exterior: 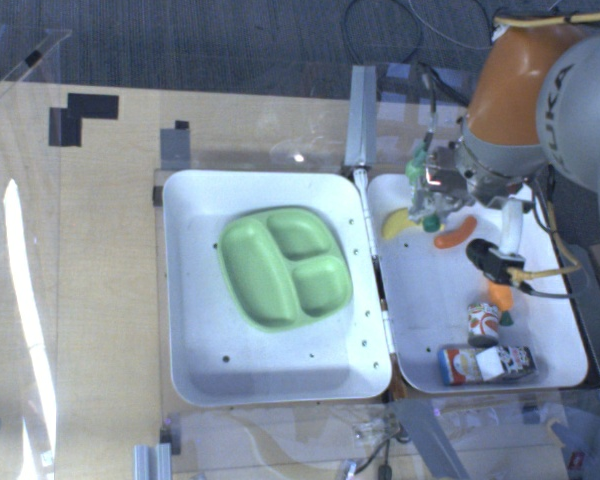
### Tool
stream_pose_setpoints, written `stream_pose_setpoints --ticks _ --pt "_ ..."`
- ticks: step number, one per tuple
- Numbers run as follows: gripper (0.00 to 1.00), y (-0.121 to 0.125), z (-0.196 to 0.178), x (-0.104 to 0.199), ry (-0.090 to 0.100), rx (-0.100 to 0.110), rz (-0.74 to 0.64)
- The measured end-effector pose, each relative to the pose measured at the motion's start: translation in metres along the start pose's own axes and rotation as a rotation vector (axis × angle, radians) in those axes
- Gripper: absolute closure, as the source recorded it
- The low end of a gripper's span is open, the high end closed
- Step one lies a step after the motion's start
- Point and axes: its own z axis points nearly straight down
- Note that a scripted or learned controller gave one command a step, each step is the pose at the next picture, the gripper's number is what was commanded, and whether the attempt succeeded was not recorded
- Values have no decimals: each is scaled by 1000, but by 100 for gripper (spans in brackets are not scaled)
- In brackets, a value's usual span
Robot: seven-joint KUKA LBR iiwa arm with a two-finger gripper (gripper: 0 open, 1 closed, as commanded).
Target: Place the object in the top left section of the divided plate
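Observation:
A green divided plate [242, 286] lies tilted in the left white bin [195, 358], with one long section and two smaller ones, all bare. My gripper [429, 214] hangs low over the far left part of the right bin [420, 298]. It is between a yellow banana-shaped piece [394, 226] on its left and an orange-red sausage-shaped piece [455, 233] on its right. Its tips are small and partly hidden by the wrist hardware. I cannot see anything held in it.
In the right bin's near half lie a small orange carrot-like piece [500, 297], a small red and white can [483, 320] and a packet on its side [486, 364]. A metal divider [361, 128] runs between the two bins.

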Motion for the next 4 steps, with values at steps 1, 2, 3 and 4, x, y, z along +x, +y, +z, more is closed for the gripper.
stream_pose_setpoints --ticks 1,2,3,4 --pt "100 -28 23 82 2 2 -162" --pt "0 -28 23 82 3 1 -161" --pt "0 -13 12 49 2 0 -186" --pt "0 -50 -52 -7 1 -4 -272"
